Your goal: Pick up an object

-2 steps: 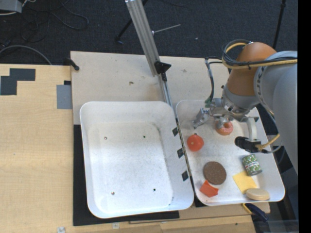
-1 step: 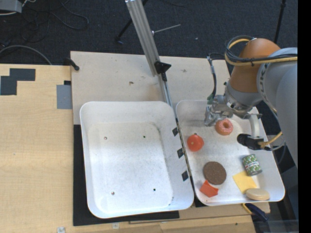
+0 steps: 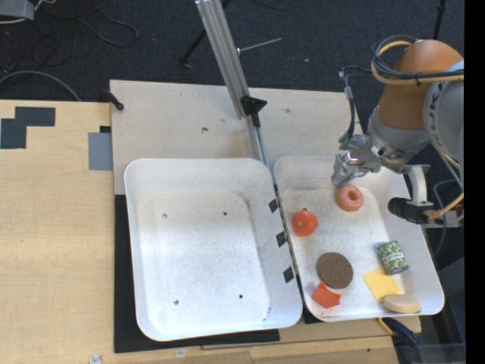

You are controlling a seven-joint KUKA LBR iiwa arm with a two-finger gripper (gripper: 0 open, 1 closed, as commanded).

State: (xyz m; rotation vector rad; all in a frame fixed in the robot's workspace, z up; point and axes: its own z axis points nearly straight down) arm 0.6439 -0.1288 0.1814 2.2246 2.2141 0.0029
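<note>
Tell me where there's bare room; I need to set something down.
The left white bin has bare floor throughout. The right white bin has room along its far-left corner; its near-right end is crowded around the brown round cookie.

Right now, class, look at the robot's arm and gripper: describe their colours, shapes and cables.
The arm is grey and rounded with a bulbous orange band above the wrist. Yellow and black cables loop over it. The gripper is small, metallic grey.
</note>
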